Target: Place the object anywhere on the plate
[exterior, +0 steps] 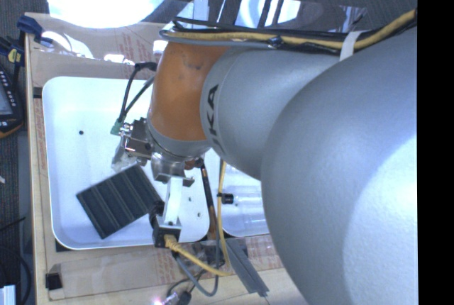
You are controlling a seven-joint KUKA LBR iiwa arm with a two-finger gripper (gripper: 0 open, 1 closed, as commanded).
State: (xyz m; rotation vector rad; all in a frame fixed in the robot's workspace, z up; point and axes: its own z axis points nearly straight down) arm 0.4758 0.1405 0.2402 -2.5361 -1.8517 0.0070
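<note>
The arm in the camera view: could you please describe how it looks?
The arm is a thick, rounded, light grey tube. An orange band rings it above the wrist, beside black letters on the grey shell. A yellow cable and black cables run along its top edge, under a white tie. Bare metal shows below the band.
</note>
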